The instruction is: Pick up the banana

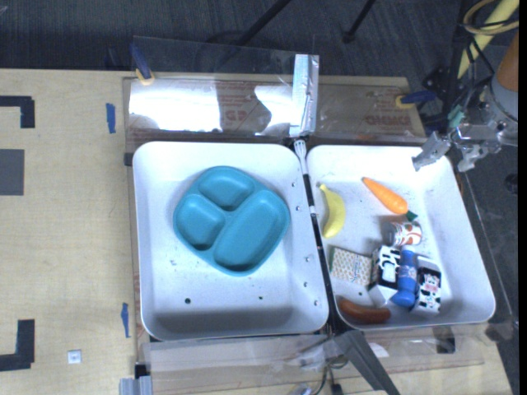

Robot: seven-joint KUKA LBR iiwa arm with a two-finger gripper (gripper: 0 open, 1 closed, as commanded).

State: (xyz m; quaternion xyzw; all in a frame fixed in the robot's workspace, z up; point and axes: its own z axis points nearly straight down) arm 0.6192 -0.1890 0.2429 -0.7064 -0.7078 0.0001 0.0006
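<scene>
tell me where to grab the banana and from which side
Probably the banana's thick middle, hand coming straight down with fingers across its width. It lies flat and curved near the right bin's left wall, so a side approach looks cramped; the carrot sits well apart.

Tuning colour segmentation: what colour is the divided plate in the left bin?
Blue-teal, the divided plate; seen plainly in the camera view.

- The arm (504,97) is seen at the far right of the camera view, reaching in from the upper right edge.
- The gripper (451,148) is held at the arm's lower end, its metal parts pointed leftward and downward.
- Nothing is seen gripped.
</scene>
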